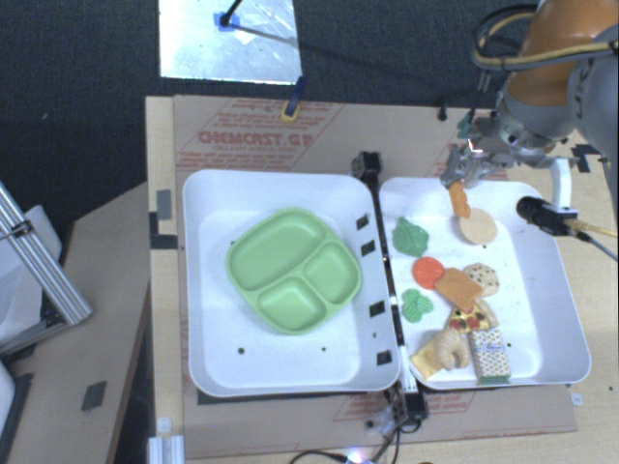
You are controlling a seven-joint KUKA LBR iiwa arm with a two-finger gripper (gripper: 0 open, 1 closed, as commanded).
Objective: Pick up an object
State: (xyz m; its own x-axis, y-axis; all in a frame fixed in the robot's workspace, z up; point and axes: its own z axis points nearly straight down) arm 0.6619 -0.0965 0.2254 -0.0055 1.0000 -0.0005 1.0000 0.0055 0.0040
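Note:
My gripper hangs over the back of the right bin. A short orange stick points down from its fingertips, its upper end between them, so the gripper is shut on it. Just right of the stick's lower end a tan round disc lies on the bin floor. Toy food is spread through the same bin: a green leafy piece, a red-orange round, an orange square, a speckled cookie and a small green piece.
A green divided plate lies in the left bin. A tan figure, a yellow wedge and a small printed box crowd the right bin's front. A black divider separates the bins.

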